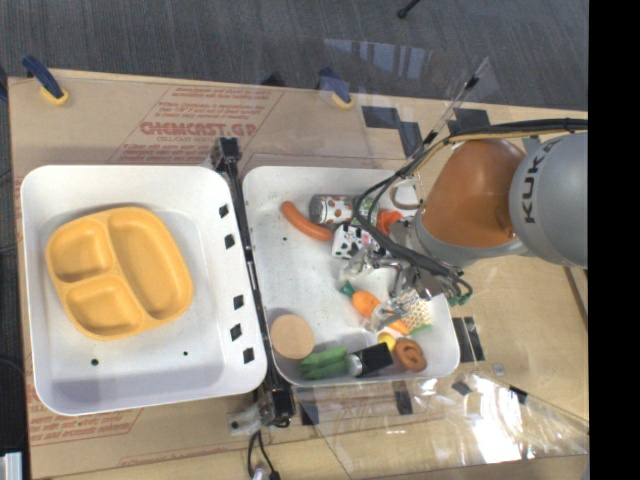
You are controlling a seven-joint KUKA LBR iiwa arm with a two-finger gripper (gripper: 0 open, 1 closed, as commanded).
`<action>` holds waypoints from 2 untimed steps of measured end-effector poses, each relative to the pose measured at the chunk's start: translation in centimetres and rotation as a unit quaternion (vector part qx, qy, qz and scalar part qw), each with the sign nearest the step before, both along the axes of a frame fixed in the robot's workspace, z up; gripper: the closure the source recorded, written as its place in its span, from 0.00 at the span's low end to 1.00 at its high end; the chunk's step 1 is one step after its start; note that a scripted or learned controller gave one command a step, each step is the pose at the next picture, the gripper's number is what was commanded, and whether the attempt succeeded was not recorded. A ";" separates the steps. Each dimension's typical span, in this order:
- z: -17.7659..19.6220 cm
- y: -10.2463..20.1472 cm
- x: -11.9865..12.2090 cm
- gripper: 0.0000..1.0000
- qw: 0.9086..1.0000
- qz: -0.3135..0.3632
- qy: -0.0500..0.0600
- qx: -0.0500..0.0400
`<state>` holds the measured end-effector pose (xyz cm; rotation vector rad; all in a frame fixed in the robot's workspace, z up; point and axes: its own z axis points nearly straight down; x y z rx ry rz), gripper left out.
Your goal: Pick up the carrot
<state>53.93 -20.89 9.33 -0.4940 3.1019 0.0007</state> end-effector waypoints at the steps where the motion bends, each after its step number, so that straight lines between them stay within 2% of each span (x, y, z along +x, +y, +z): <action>1: 0.0 0.0 -4.0 0.00 0.971 -0.240 -0.002 0.000; 2: 1.1 0.2 -3.7 1.00 0.972 -0.234 -0.005 0.000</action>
